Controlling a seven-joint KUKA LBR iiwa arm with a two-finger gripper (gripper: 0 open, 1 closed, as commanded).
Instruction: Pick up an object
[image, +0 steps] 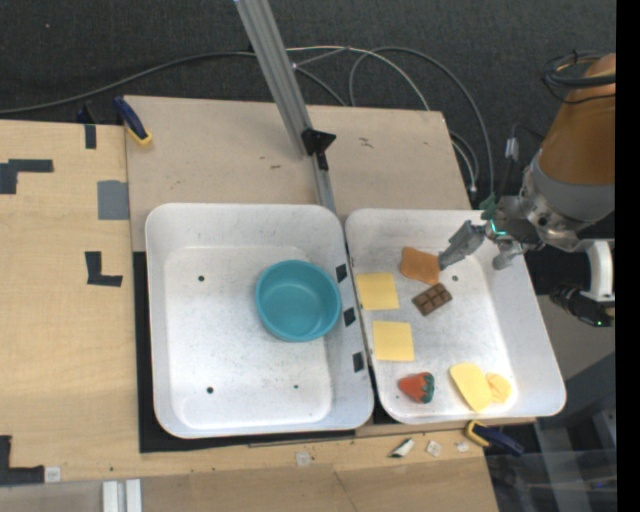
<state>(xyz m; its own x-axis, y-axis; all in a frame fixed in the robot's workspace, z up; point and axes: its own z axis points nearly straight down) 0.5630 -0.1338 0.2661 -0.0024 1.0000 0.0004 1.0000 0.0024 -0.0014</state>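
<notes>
Left bin (180, 300): one blue bowl (297, 300). Right bin (525, 330): six food pieces. Hand (478, 245), upper right, open, holds nothing.

Blue bowl (297, 300) in left bin (180, 240), claw (478, 245) over right bin (530, 330)

no text, label or number seems readable on anything at this resolution.
</notes>
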